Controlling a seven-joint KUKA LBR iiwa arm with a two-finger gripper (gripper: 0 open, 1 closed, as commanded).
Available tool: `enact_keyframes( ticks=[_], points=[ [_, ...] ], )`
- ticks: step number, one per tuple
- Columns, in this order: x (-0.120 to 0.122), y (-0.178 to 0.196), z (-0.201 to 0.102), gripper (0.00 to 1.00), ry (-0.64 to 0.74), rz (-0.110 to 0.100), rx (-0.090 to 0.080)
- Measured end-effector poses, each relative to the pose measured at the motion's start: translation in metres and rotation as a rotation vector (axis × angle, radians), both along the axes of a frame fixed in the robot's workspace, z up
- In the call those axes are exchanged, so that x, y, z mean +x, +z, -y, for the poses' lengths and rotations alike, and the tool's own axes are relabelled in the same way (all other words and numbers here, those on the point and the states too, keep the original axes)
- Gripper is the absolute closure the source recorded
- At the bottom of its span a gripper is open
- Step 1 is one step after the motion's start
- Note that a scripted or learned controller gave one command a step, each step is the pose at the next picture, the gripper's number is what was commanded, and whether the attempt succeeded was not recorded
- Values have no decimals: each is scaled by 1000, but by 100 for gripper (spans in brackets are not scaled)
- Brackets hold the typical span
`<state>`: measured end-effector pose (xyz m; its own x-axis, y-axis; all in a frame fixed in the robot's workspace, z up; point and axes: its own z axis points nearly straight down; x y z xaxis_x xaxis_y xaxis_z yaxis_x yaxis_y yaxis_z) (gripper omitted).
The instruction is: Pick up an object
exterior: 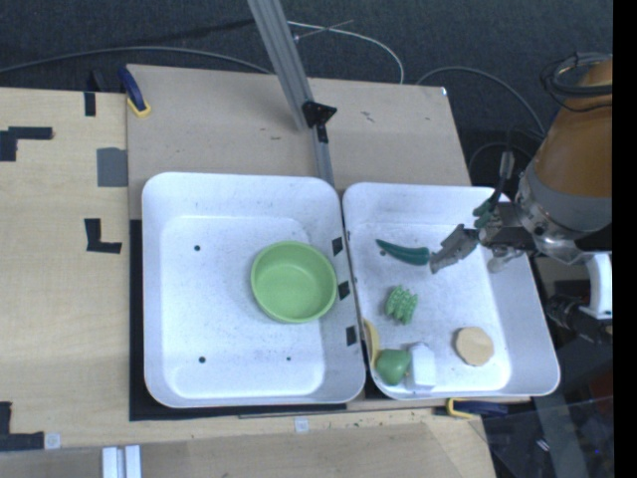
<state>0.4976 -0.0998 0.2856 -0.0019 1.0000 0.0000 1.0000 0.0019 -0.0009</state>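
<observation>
Objects for picking lie in the right bin (518,297): a dark green curved piece (400,252) near its upper middle, a small green ridged block (401,304) below that, a round tan disc (475,346) toward the lower right, and, at the lower left corner, a green ball (392,365) touching a small white block (422,364); any of these could serve as the object, and none has left the bin floor. Closest to the dark green curved piece is the gripper (445,252), which reaches in from the right with its grey tip just beside that piece's right end; whether the tip touches it is hard to say, and how wide the fingers stand cannot be told from this slant; nothing is visibly held between them. Judging by this, the task is at the approach or the start of a grasp; closing on something and lifting it clear are both left to do. Further out, the left bin (179,267) holds a light green bowl (293,281), upright, near its right wall; a grey pole (284,53) slants down from the top toward the seam between the bins; thin cables (368,43) trail across the dark floor beyond the bench. No brand, label or readable writing shows on any item.
</observation>
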Motion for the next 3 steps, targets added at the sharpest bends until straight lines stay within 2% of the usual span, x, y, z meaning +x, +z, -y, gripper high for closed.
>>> enact_keyframes(
  ticks=[1,3],
  points=[
    [0,0,0,0,0,0,0],
    [-2,-91,8,0,-2,-7,1]
  ],
)
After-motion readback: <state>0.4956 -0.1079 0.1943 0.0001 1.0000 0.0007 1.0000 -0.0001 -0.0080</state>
